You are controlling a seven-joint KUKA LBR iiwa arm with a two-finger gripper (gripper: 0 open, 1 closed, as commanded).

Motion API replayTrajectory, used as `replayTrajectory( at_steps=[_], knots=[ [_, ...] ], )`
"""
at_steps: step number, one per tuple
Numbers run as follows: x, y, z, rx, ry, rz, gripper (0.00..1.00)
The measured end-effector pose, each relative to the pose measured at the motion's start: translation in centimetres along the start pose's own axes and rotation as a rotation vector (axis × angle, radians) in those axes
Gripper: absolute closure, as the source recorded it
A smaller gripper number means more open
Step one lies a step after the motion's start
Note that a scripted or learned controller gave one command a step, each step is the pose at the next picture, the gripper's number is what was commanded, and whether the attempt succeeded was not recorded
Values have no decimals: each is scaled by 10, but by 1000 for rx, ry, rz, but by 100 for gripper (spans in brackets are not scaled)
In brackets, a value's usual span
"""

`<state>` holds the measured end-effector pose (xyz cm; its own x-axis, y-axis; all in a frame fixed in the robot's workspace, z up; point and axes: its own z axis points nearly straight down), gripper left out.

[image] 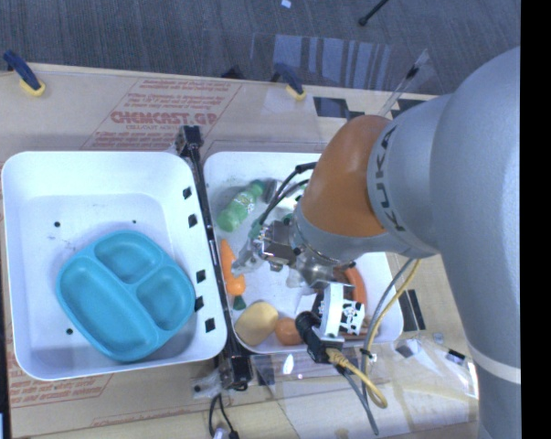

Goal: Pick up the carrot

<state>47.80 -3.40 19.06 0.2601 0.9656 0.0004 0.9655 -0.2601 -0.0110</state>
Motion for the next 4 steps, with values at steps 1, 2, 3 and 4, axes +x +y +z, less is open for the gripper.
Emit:
replayTrajectory(
  at_steps=[1,2,3,4],
  knots=[
    [-54,26,42,3,-3,23,0],
    [-52,42,98,-9,-8,40,0],
    [-49,42,88,-3,-3,32,100],
    [-49,42,88,-3,-4,31,0]
  ],
)
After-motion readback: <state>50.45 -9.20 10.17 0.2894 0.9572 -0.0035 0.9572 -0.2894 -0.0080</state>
